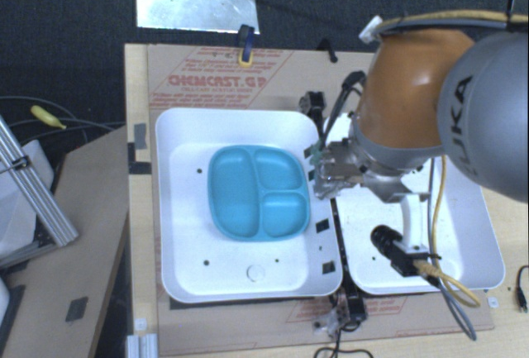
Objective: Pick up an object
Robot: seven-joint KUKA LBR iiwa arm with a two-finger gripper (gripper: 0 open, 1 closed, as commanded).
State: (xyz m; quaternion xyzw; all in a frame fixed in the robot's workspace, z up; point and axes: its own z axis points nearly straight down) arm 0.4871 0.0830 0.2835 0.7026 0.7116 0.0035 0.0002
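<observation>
In the left bin [178,265] lies a smooth blue divided plate [258,191] — tool's [331,174] grip perhaps hidden, cannot tell.

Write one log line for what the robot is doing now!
arm: over the bins' shared edge | gripper: beside blue plate | left bin: holds plate | grasp: none seen

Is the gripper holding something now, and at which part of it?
It cannot be told. The gripper is at the right rim of the blue plate in the left bin, hidden under the arm.
</observation>
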